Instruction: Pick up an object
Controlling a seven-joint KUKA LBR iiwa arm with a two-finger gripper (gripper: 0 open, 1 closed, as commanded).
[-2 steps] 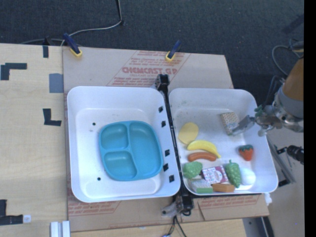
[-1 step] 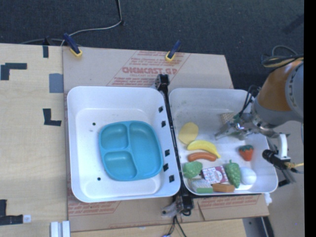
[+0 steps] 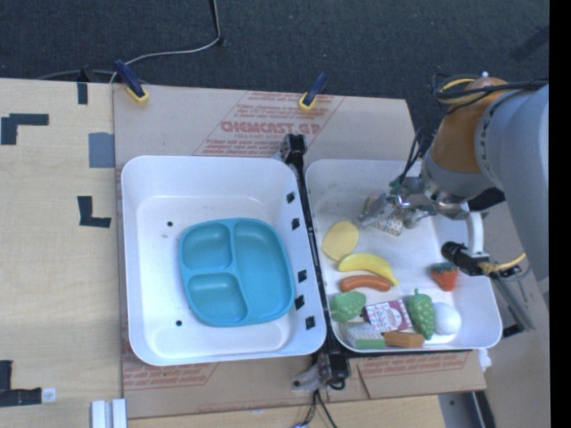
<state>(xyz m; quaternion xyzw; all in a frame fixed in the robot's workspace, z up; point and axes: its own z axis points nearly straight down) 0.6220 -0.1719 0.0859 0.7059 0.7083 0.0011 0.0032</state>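
While the end effector (image 3: 382,210) state is unclear, the left bin (image 3: 143,239) holds a blue tray (image 3: 236,270); the right bin (image 3: 482,324), toy food

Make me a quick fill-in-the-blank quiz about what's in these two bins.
1. The blue tray lies in the ____ bin.
2. The tray has ____ compartments.
3. The banana lies in the ____ bin, just above the hot dog.
4. The gripper is over the ____ bin.

Missing words: left; three; right; right
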